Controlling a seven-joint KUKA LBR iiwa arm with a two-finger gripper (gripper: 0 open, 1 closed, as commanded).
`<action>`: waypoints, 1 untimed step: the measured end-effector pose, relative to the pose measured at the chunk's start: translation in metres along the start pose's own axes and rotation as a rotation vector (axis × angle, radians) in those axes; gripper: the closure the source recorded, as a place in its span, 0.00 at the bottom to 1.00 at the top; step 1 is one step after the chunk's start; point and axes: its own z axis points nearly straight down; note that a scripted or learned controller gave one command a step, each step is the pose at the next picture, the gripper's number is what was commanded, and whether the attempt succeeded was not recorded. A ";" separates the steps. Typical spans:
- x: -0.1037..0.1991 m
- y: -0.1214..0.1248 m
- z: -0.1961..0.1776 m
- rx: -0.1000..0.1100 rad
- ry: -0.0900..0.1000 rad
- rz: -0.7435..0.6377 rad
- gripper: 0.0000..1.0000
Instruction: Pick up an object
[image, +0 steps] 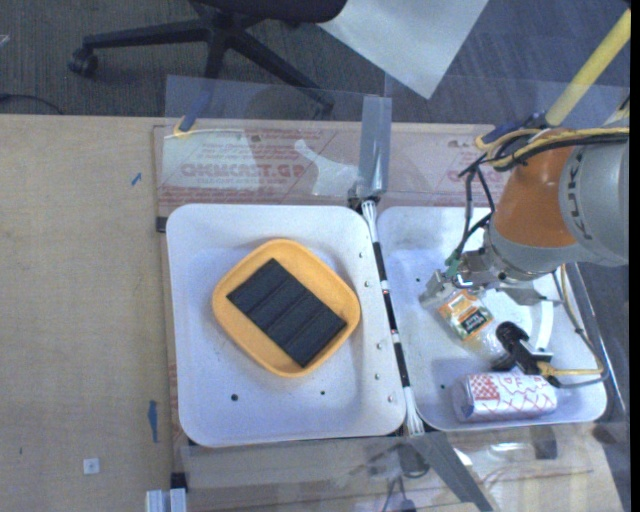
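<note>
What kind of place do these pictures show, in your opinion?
Probably a robotics lab or test workspace. A grey and orange robot arm reaches over white bins set on a wooden bench, and the wheeled base of an office chair stands behind it.

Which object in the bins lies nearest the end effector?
The small orange packet, just beside the end effector in the right bin; the red-and-white can lies farther off, and the yellow dish is in the left bin.

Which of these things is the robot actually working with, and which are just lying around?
Job:
gripper
orange packet
red-and-white cylinder
yellow dish
black block

Lying about:
office chair
paper sheet
cardboard
</note>
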 end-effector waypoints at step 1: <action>-0.015 0.019 0.011 -0.012 -0.001 0.093 1.00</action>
